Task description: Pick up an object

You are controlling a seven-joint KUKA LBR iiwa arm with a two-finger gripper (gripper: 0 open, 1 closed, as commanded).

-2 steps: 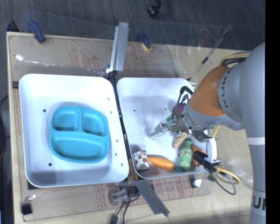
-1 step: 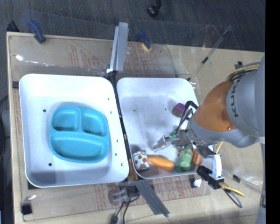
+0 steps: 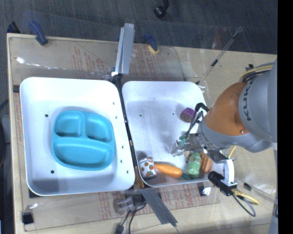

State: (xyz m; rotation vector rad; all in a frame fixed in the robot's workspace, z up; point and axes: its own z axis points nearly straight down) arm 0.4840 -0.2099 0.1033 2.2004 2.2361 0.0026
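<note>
Arm [image 3: 244,116]: grey, orange band, reaching over the right bin [image 3: 151,94] and bent down to its lower right corner.

Gripper [image 3: 181,145]: low inside the right bin, small and partly masked by the wrist; whether it is released or clenched cannot be told, and nothing is seen between its tips.

Candidate objects, placed from the gripper:
- Green item [image 3: 194,164]: just below and to its right, close to touching; the nearest thing.
- Orange piece [image 3: 206,165]: beyond the green item, against the bin wall.
- Carrot [image 3: 168,169]: below, lying along the lower wall.
- Patterned cup [image 3: 146,166]: below and left, in the bin's lower left corner.
- Purple item [image 3: 187,114]: above, near but apart.

Left bin [image 3: 34,91]: well to the left, bearing a blue divided tray [image 3: 83,140].

Progress, as a judgement: approach made, gripper down among the cluster; no object lifted, all resting on the bin floor. Grasp and lift remain.
</note>
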